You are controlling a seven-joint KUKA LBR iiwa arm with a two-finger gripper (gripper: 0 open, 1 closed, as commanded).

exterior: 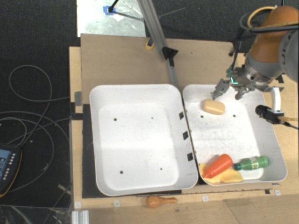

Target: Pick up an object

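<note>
Where the bench edge lies nearest the camera, a small tan pear-shaped object (pixel 160 200) rests outside the bins, at about six o'clock from the left bin (pixel 100 125). Just beyond it, in the near corner of the right bin (pixel 261 139), an orange carrot-like piece (pixel 217 165) lies tilted across a flat yellow item (pixel 228 176), and a green bottle (pixel 251 163) lies on its side at three o'clock from the carrot, touching or almost touching the yellow item. Farther in, toward the bin's far end, a pale beige oval block (pixel 213 107) sits alone on the white floor. The gripper (pixel 230 90) hangs at roughly one o'clock from that block, near it but apart; its two fingers (pixel 218 90) are spread wide, with nothing between them. Whether the tips touch the bin floor is hard to judge at this slant. Beyond the bins, a grey pole (pixel 154 24) slants away over the brown board.
</note>
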